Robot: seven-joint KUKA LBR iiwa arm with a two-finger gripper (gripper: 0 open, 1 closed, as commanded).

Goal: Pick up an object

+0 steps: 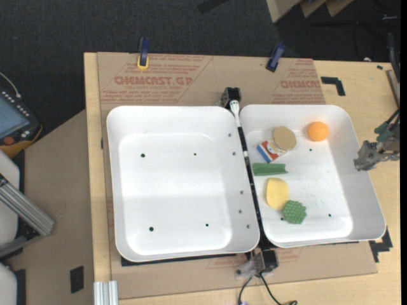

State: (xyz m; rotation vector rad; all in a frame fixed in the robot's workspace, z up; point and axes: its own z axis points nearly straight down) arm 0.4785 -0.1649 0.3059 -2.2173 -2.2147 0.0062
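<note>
We see the counter (191,75) carrying two white bins side by side. The left bin (178,183) sits beside the right bin (337,221), which holds a yellow piece (276,192), a tan disc (284,138), a green bar (269,168), a green knobbly ball (294,212) and an orange ball (317,131). The gripper (369,157) hangs at the right bin's right rim, apart from them all; we cannot tell how its jaws stand.

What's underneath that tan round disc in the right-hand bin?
The tan round disc lies partly over a small red, white and blue carton, whose corner sticks out toward the lower left. The rest of the carton is covered, so anything else beneath it cannot be seen.
</note>
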